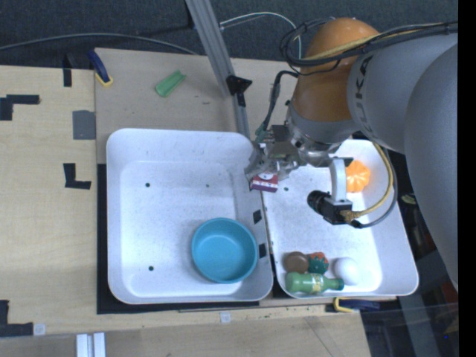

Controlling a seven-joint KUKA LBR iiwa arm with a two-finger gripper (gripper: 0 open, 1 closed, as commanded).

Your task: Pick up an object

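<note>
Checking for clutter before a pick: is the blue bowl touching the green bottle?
Apart. The camera view shows the blue bowl in the left bin and the green bottle in the right.

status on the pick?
Pincer low over the divide between bins, nothing seen held. Green bottle, white egg at right bin's near edge. Blue bowl in left bin.

Robotics lab. Plywood bench [44, 199] with tape marks [73, 175], two white bins [130, 143], loose cables [111, 39]. Industrial arm [416, 88] overhead.

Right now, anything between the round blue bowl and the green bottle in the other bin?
Camera view: just the two bins' adjoining white rims lie between the round blue bowl and the green bottle; no loose object.
</note>
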